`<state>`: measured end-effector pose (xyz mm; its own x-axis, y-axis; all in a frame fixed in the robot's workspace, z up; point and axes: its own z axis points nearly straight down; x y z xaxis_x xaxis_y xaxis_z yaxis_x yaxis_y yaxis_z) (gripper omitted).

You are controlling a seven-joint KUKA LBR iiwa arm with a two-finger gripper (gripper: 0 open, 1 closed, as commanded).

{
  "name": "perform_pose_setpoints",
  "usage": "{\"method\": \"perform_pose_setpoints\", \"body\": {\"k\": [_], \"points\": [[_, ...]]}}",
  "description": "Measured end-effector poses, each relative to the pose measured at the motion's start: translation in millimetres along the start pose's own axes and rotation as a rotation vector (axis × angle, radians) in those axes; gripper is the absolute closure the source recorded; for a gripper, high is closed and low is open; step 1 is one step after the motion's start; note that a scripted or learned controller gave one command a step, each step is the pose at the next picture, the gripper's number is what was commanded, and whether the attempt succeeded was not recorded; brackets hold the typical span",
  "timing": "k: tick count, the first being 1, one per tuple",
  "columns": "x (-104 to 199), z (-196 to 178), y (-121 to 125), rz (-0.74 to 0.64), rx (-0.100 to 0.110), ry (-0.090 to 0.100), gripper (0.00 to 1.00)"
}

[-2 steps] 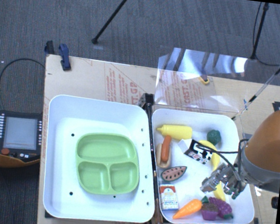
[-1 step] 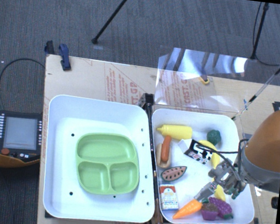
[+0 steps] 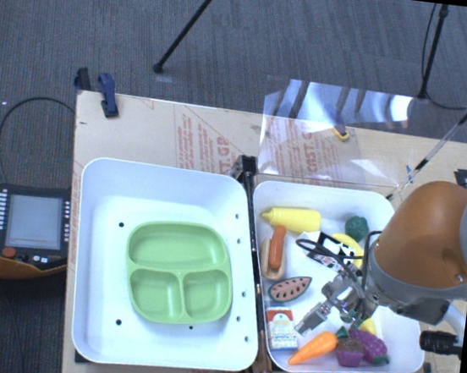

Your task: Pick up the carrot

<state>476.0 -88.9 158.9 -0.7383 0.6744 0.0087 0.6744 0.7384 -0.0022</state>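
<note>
The pincer (image 3: 316,318) hangs low in the right bin (image 3: 406,349), metal fingers spread apart with nothing between them, tips just above and left of the carrot (image 3: 315,348). That carrot lies near the bin's front wall, a smooth orange cone, point toward the front left, green stub toward the right. Tight quarters here: a small white carton (image 3: 281,328) with red print sits just beside it on the left, a bumpy purple bunch of grapes (image 3: 363,347) just beside it on the right, and the front rim close below. Back from there, a watermelon slice (image 3: 289,288) with dark seeds lies flat, then a hot dog (image 3: 275,251) in its bun along the left wall, a yellow corn cob (image 3: 293,219) across the back, and a knobbly dark green vegetable (image 3: 357,227) near the back right. The arm's orange band (image 3: 428,233) bulks over the bin's right half, hiding that corner. Over to the left bin (image 3: 104,198), glossy white plastic with rounded corners, and there is far more room: a pale green divided plate (image 3: 180,271) with three compartments sits in the middle, bare floor all round it. Farthest back, the cardboard-covered bench (image 3: 181,132) runs to its rear edge.
</note>
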Motion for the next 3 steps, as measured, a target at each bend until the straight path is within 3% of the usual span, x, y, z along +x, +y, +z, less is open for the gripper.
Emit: {"method": "perform_pose_setpoints", "body": {"k": [1,2,3], "points": [[-18.9,68.1,-17.1,-0.179,-0.006,0.002,0.0],[-17.2,60.0,-17.0,-0.175,-0.004,0.017,1.0],[-6.1,27.7,-6.3,0.109,0.0,-0.004,1.0]]}}
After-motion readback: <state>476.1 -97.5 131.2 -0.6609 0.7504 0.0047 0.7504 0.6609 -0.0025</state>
